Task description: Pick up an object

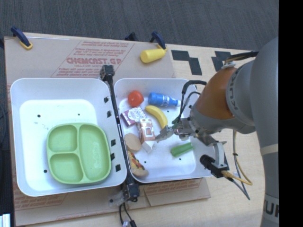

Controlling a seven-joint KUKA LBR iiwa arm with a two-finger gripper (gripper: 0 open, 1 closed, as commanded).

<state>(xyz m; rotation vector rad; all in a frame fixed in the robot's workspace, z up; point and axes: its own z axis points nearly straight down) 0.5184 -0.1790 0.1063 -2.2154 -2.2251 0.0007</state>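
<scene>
Pick not done yet, by the look of it: nothing seen lifted, everything lying on the bin floors. Grasp and lift both left to do.

Gripper (163, 135) down low in the right bin (189, 167), reaching in from the right, tip near the bin's middle. Tip small and partly blurred against the clutter; can't tell whether open, closed, or clamped on anything.

Closest candidates:
- banana (157, 116) just above the tip, close, maybe touching
- small carton with red print (146, 129) just left of the tip
- white block (149, 146) just below-left
- green cylinder (182, 149) to the lower right, under the wrist, near but apart

Further off in the same bin: red tomato (136, 98) and blue bottle (163, 100) toward the far wall, red-and-white packet (133, 116) left of the carton, beige round piece (132, 142) and a snack-like item (137, 165) near the left wall.

Left bin (28, 103) holding a green divided tray (78, 153), well apart from the tool. Yellow object (152, 55) on the cardboard outside the bins, out of play.

Judgement: at the approach/descent stage, most likely aimed at carton or banana.
</scene>
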